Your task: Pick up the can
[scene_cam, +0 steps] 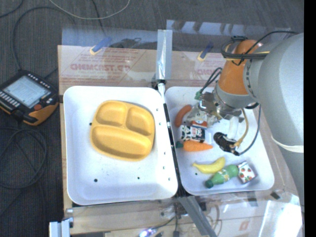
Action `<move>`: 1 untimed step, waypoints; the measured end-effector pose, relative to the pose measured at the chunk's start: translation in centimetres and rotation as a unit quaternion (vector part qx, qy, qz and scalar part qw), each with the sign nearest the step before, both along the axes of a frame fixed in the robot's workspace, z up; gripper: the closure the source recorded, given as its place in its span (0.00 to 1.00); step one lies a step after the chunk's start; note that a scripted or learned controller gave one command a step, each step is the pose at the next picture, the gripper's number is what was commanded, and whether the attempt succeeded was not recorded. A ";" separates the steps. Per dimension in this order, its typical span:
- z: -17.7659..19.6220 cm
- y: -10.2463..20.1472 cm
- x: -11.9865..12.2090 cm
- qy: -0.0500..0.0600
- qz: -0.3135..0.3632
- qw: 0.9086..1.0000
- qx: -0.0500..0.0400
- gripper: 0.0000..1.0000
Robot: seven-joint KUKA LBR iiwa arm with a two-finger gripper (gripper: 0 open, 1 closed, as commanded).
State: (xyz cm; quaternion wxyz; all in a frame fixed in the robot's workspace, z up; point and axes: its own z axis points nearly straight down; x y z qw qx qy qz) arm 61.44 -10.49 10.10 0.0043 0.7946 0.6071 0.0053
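A small red and white can [246, 172] lies in the front right corner of the right bin [264, 179], beside a green bottle [222, 176]. My gripper [203, 113] hangs low over the back middle of that bin, well behind and to the left of the can. It is right above a white carton with black patches and a red top [191, 132]. Whether it touches the carton is hidden by the wrist.
Around the gripper lie a reddish sausage [182, 113] to its left and an orange carrot [196, 145] in front of the carton. A yellow banana [210, 166] lies by the green bottle. The left bin [79, 181] holds a yellow divided plate [123, 130].
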 end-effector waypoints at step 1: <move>8.2 7.4 -2.5 0.008 -0.066 0.998 0.000 1.00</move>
